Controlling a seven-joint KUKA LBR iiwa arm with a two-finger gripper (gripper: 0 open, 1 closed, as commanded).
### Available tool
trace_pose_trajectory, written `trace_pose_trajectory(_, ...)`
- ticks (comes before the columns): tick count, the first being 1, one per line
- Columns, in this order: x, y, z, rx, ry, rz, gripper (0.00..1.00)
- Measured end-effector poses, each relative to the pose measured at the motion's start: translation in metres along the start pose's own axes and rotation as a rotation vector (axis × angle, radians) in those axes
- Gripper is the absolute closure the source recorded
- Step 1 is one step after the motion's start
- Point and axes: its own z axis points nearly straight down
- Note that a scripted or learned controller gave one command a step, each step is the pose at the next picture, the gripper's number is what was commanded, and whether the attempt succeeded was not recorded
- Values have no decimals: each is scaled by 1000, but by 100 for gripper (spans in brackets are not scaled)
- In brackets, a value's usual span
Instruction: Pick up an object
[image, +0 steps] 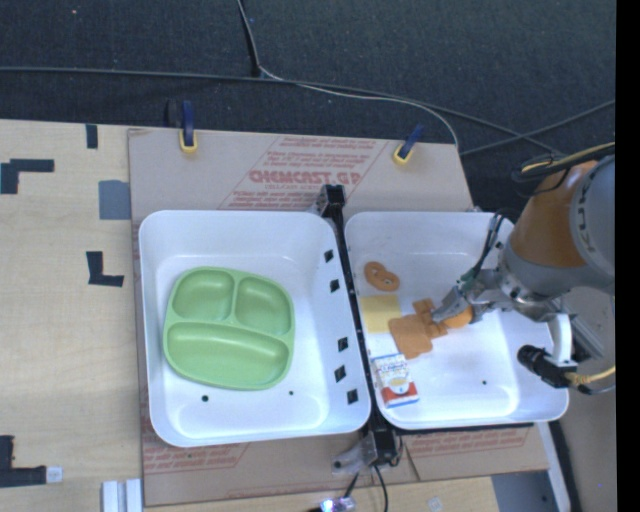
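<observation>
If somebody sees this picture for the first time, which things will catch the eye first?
The green divided plate in the left bin stands out most. In the right bin, the gripper reaches down beside a brown flat piece, with a yellow slice and a small carton nearby.
</observation>
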Motion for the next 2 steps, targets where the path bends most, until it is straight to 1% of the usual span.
trace_pose_trajectory(1,4,3,-62,4,4,-1,100)
trace_pose_trajectory(2,9,2,-106,5,5,-1,100)
